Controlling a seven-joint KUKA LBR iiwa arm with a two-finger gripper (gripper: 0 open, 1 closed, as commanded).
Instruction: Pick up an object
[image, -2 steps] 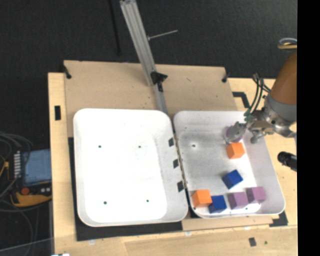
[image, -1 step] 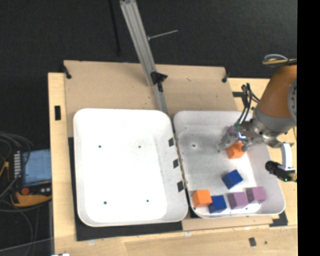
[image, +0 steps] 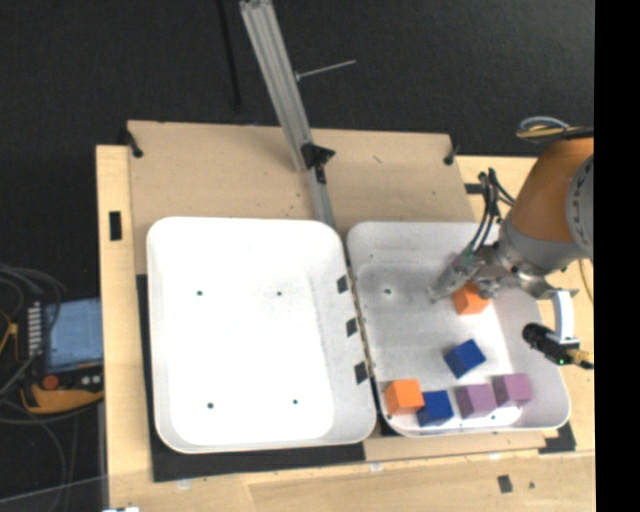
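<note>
1. Nearest, along the right bin's front wall: orange cube, blue cube, two purple blocks, bunched together.
2. Mid-bin: blue block, standing alone.
3. Farther: gripper over small orange block, likely its target; closure cannot be told.
4. Left bin, beside.
</note>
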